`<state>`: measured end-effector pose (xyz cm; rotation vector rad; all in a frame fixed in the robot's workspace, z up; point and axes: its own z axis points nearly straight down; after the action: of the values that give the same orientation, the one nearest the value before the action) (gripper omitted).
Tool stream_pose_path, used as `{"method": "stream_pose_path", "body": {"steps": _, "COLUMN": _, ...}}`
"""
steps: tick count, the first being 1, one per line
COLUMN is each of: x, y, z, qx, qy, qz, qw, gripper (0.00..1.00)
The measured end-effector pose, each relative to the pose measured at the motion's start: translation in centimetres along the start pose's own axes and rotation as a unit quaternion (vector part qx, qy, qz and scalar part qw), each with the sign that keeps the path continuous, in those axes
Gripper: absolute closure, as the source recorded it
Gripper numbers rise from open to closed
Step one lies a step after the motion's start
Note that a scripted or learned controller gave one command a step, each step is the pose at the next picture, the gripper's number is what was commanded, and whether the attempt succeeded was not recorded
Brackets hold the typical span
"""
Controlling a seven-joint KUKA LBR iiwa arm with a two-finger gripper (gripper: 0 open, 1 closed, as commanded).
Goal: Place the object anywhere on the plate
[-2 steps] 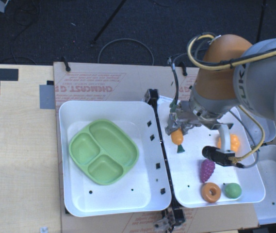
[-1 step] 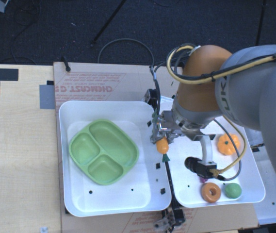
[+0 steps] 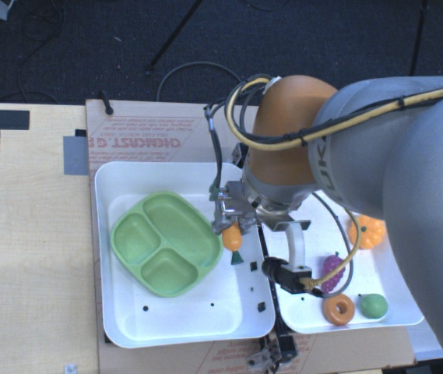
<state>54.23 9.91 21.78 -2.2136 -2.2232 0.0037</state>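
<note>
A green three-compartment plate (image 3: 167,240) lies in the left bin (image 3: 128,326). My gripper (image 3: 231,226) hangs just off the plate's right rim, over the right side of the left bin. It is shut on a small orange carrot-like toy (image 3: 232,239), which has a dark green tip that points down. The toy sits between the metal fingers and is beside the plate, not over it. The orange wrist band and the grey arm hide the space between the two bins behind the gripper.
The right bin (image 3: 408,314) holds an orange fruit (image 3: 369,232), a purple grape bunch (image 3: 332,269), a brown doughnut (image 3: 338,308) and a green lime (image 3: 374,305). Cables loop around the wrist. A wooden bench top lies to the left.
</note>
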Motion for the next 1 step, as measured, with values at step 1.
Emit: {"method": "stream_pose_path", "body": {"steps": 1, "x": 4.24, "y": -1.85, "z": -1.98, "qx": -0.001, "qy": 0.0, "qz": -0.001, "qw": 1.0, "gripper": 1.0}}
